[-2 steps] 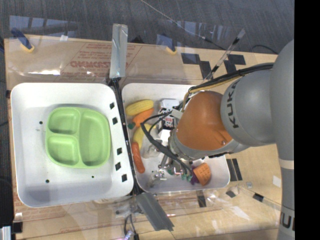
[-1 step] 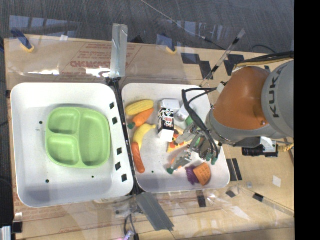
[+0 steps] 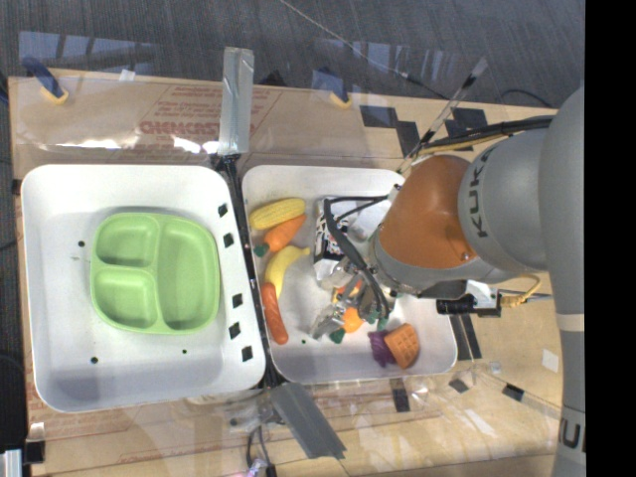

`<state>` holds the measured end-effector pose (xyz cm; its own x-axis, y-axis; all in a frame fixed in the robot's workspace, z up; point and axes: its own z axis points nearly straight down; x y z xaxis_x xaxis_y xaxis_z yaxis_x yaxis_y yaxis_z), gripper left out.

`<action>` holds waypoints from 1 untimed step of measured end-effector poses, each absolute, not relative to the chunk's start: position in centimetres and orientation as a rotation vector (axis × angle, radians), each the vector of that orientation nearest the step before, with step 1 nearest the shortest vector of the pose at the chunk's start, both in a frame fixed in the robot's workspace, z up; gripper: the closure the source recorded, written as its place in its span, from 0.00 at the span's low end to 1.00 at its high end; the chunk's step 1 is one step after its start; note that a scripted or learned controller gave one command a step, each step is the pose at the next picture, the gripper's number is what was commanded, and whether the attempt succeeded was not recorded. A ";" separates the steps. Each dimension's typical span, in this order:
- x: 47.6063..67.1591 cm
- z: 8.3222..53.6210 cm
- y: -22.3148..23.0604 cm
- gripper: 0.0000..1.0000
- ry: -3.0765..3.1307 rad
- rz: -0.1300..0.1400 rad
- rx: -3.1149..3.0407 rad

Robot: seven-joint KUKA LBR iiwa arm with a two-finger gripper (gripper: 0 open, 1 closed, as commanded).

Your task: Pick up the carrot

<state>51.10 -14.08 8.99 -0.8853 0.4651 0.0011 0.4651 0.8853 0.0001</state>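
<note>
An orange tapered carrot lies in the right bin near its left wall, between a yellow corn cob and a banana. My gripper hangs low over the bin's middle, to the right of the carrot and apart from it. A small orange and green piece sits right at the gripper's tip; whether it is gripped is unclear. The arm's orange band hides the bin's right part.
A long red-orange piece lies along the right bin's left wall. A purple and orange toy rests near its front edge. The left bin holds a green divided plate.
</note>
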 end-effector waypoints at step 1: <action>51.1 9.6 -14.0 1.00 -3.047 -0.001 -0.738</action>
